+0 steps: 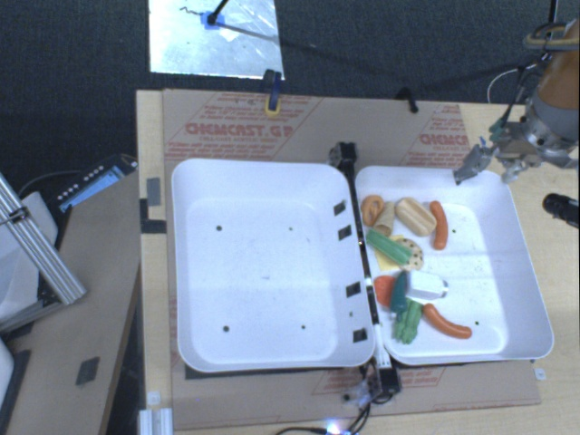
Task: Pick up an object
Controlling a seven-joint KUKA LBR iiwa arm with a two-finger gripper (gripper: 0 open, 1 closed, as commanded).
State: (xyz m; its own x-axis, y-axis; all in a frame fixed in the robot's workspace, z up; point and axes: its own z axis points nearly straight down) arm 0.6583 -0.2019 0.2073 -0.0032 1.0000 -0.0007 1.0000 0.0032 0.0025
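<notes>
The right bin (521, 270) holds a cluster of toy foods on its left side. A tan bread roll (415, 214) and a croissant (372, 209) lie at the back, with a red-orange sausage (439, 225) beside them. Toward the middle lie a green vegetable (388, 245) and a yellow holed cheese wedge (408, 256). Nearer the front are a white block (426, 286), a red piece (385, 288), a teal piece (401, 294), a green piece (408, 321) and an orange sausage (448, 322). My gripper (488, 170) hangs open over the bin's back right corner, apart from all of them, with nothing between its fingers.
The left bin (263, 261) stands beside the right one, joined by a black hinge strip (361, 252). Both rest on a cardboard sheet (236, 125). A shiny foil sheet (214, 24) lies beyond the bench. Cables run at the back right.
</notes>
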